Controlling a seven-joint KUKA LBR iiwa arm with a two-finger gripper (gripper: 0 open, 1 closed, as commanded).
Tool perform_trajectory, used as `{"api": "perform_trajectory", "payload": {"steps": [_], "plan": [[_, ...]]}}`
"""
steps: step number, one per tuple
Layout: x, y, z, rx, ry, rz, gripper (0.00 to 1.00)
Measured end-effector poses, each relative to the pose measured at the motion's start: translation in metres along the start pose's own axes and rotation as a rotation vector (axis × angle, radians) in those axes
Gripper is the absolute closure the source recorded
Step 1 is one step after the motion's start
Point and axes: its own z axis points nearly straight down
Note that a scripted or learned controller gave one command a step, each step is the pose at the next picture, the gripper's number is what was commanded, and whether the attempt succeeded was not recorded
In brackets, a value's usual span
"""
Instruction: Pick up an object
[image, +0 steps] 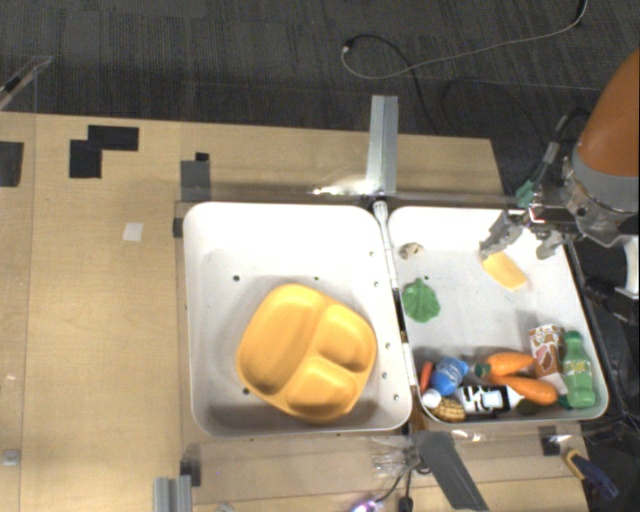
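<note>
My gripper hangs over the back right part of the right bin, its two fingers spread apart and open. A yellow block lies just below and in front of the left finger, not between the fingers. A green leafy toy lies near the bin's left wall. A small beige piece sits behind it.
The left bin holds a large yellow divided bowl. Along the right bin's front edge lie two carrots, a blue item, a black-and-white bottle, a green bottle and a brown packet.
</note>
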Motion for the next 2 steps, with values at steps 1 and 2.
{"api": "perform_trajectory", "payload": {"steps": [1,2], "plan": [[-0.031,-0.049,-0.001,-0.002,-0.001,-0.069,0.00],[-0.066,-0.007,0.021,-0.001,-0.001,-0.114,0.00]]}}
